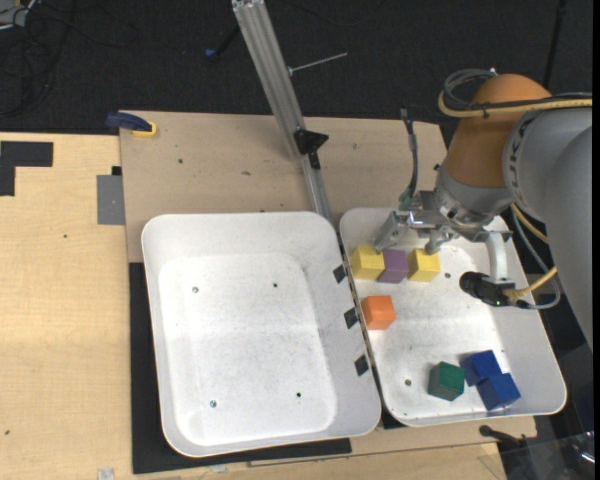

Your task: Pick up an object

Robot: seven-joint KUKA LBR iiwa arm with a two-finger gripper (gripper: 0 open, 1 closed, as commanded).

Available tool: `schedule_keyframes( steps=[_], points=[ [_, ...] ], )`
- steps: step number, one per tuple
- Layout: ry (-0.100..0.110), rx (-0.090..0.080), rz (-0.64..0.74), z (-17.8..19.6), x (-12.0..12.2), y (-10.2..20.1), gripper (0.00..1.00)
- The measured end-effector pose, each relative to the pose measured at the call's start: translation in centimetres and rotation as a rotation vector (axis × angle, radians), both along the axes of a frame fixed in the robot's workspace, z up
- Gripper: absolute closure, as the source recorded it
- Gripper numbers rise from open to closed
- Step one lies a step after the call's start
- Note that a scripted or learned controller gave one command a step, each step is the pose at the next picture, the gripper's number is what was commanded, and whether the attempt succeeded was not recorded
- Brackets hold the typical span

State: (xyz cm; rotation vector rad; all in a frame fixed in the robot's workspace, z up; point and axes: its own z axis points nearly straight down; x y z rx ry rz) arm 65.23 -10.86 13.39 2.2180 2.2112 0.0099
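- The grey arm's tool (412, 230) hangs low over the far end of the right shallow white bin (540, 368); whether it is apart or together cannot be told.
- Just below it sit a yellow cube (366, 261), a purple cube (394, 264) and a second yellow cube (424, 265) in a row, touching.
- An orange cube (379, 311) lies nearer the bin's left wall.
- A green cube (445, 380) and a blue block (490, 378) rest near the front.
- The left white bin (160, 258) sits beside it on the wooden tabletop (60, 298).

One fixed camera looks down at a slant (from above) on both bins (242, 230).
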Motion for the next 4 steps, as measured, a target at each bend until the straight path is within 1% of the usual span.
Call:
schedule_keyframes(
  steps=[1, 2, 3, 4],
  points=[
    [-0.014, -0.003, -0.001, -0.6, 0.5, -0.1, 0.00],
    [-0.016, -0.003, -0.005, 0.3, 0.5, -0.3, 1.00],
    [0.010, 0.003, 0.002, 4.8, 0.1, 0.0, 1.00],
    [0.008, 0.002, 0.004, 10.0, -0.5, 0.6, 1.00]
  ],
)
